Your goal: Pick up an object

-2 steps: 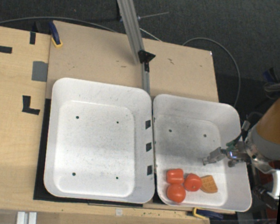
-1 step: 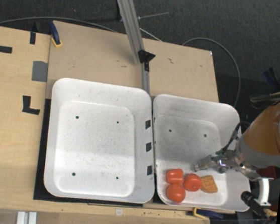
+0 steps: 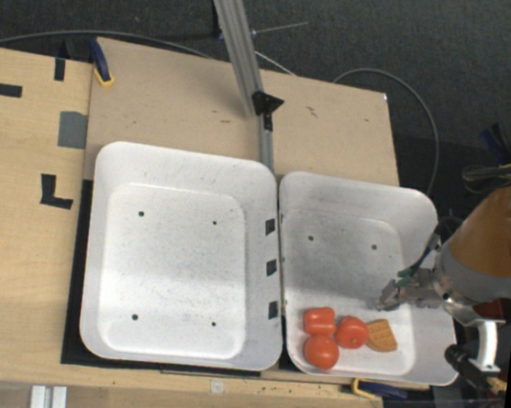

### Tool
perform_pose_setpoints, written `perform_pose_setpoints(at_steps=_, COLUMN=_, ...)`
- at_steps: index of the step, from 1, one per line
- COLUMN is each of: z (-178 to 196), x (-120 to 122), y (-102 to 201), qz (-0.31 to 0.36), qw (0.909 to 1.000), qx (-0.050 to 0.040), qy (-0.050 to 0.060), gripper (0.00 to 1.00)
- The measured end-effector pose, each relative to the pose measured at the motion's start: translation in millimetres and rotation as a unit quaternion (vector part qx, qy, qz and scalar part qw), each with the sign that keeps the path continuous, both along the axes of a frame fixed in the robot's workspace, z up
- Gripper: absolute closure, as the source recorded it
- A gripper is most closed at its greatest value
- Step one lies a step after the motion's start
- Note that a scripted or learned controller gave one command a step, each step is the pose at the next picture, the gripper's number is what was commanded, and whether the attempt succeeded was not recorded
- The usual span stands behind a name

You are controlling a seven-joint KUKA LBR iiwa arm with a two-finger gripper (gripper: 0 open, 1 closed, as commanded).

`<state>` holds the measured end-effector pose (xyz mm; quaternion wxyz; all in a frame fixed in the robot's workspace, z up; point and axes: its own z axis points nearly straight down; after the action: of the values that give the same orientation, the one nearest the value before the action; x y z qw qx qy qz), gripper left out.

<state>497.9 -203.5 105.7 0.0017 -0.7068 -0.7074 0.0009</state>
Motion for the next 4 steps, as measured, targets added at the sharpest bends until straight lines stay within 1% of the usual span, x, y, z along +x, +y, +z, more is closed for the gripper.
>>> perform_pose_setpoints(at_steps=1, z=46.0, x=-7.0, y=2.5, qz=0.000, qw=1.0000, qx=-0.0011, qy=-0.003, gripper=1.00)
perform_pose_setpoints(at_steps=2, z=97.7, x=-5.7, y=2.6, qz=0.000, qw=1.0000, qx=-0.0015, qy=-0.004, gripper=1.00)
perform_pose_setpoints(at_steps=3, z=95.6, x=-8.3, y=63.6, qz=0.003, qw=1.0000, qx=0.0008, qy=-0.001, gripper=1.00)
perform_pose_setpoints(at_steps=4, z=98.8, x=-0.3, y=127.1, qz=0.004, qw=1.0000, qx=0.0009, qy=-0.001, gripper=1.00)
